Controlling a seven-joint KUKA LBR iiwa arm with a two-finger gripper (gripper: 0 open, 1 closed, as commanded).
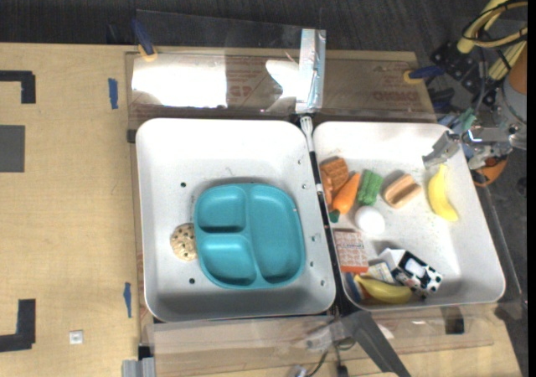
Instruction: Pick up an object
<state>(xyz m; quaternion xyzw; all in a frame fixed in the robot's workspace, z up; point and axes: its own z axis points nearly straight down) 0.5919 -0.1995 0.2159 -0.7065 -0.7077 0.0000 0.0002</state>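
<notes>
The right bin (473,254) holds several objects. A yellow banana (441,193) lies near its right wall, with a hot dog bun (402,191), a green piece (369,187), a carrot (344,193) and an orange waffle-like piece (334,171) to its left. A white ball (369,220) and a red-and-white packet (349,250) lie lower down. A second banana (383,290) and a black-and-white toy (414,271) lie at the front. My gripper (444,149) hangs over the bin's upper right corner, just above the first banana, with nothing visibly in it.
The left bin (218,149) carries a teal divided plate (249,234) and a cookie (182,241) beside it. A clear plastic sheet (226,74) stands behind the bins. Yellow cables (494,15) hang at the upper right.
</notes>
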